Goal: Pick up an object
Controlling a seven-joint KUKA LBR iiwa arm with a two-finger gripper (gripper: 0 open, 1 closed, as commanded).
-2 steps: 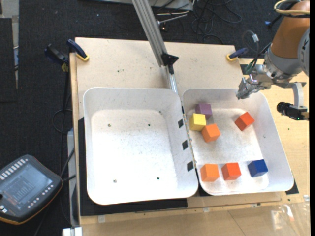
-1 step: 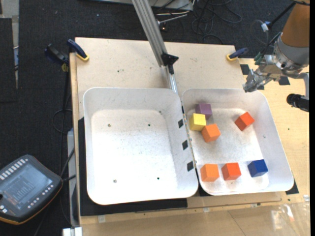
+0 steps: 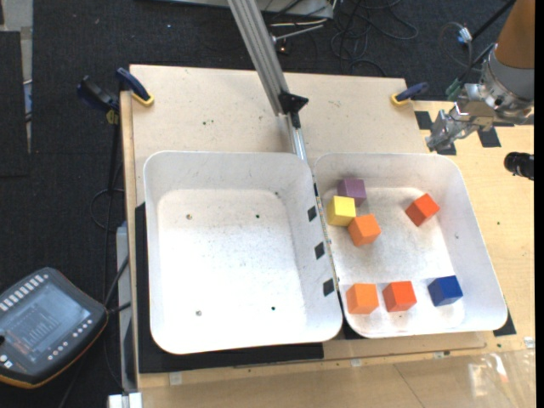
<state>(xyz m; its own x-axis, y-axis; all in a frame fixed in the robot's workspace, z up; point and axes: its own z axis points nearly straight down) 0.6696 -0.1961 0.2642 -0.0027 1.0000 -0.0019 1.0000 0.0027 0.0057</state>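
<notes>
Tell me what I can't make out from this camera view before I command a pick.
- Gripper: small and blurred against the bench; open or shut cannot be told.
- Arm: cut off by the right edge above the orange band.
- Purple cube: its lower part is hidden by the yellow cube.
- Yellow cube and orange cube: touching or just apart, too close to tell.

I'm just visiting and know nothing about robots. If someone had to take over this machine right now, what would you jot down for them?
Gripper: up beyond the far right corner of the right bin, above the bench, with no block between its fingers.
Blocks, all in the right bin: purple, yellow and orange clustered near the divider; a red-orange one alone; orange, red-orange and blue in a row along the near edge.
Done: nothing picked.
Left: choose a block, descend, grasp, lift.
</notes>
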